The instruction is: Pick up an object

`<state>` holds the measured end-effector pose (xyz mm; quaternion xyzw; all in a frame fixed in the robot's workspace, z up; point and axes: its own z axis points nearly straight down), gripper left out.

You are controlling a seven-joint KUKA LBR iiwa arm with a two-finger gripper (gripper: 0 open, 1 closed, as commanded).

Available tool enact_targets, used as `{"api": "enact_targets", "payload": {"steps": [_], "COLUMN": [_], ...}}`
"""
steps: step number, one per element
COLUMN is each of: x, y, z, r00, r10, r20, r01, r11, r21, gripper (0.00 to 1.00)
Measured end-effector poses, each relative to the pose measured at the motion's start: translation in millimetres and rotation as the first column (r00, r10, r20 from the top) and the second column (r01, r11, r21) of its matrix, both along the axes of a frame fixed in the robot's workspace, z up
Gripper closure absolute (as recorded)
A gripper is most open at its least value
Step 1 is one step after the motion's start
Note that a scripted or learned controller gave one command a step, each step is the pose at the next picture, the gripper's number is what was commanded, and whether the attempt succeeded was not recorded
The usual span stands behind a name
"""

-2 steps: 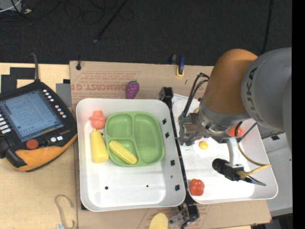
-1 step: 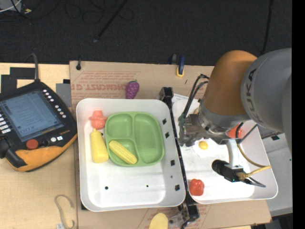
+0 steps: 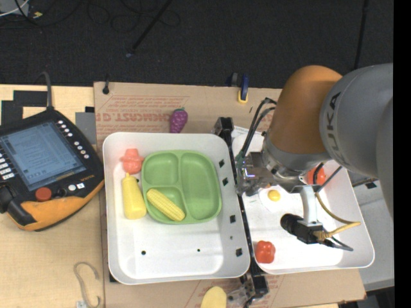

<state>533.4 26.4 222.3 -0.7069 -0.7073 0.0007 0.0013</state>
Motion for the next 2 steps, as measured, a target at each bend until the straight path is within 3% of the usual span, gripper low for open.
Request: {"api": "enact_targets", "payload": {"steps": [1,2], "x": [-12.6,2.6], "y": [-6.3,-13.5], "z": [9.1,10.6], "r00": [1.0,1.0], "r10": [0.0,-0.001], "r20": [-0.001,0.001], "r01": [0.0,0.001], "r11": [1.0,1.0], "r21": [0.0,-0.001], "gripper": [1.0,1.0]}}
